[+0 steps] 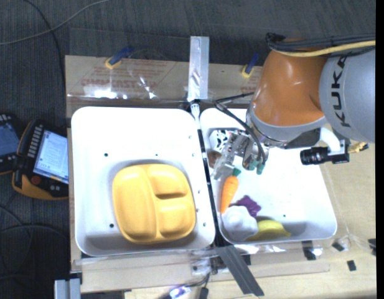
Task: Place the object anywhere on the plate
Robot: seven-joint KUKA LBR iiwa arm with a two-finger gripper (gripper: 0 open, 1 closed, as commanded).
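A yellow divided plate (pixel 154 202) lies in the left white bin (pixel 92 129), toward its front. In the right bin (pixel 316 198) an orange carrot (pixel 228 193) lies along the left wall, its thick end pointing to the back. My gripper (pixel 240 162) hangs just over that thick end, near the bin's back left. Its fingers stand apart and I see nothing between them. Beside the carrot's tip lie a purple toy (pixel 248 205), a white object (pixel 239 222) and a yellow banana-like piece (pixel 271 228).
The grey and orange arm (pixel 291 98) covers the back of the right bin. The divider wall (pixel 205 185) between the bins runs close to the carrot. A tablet and a handheld controller (pixel 42 161) lie on the floor to the left of the bench.
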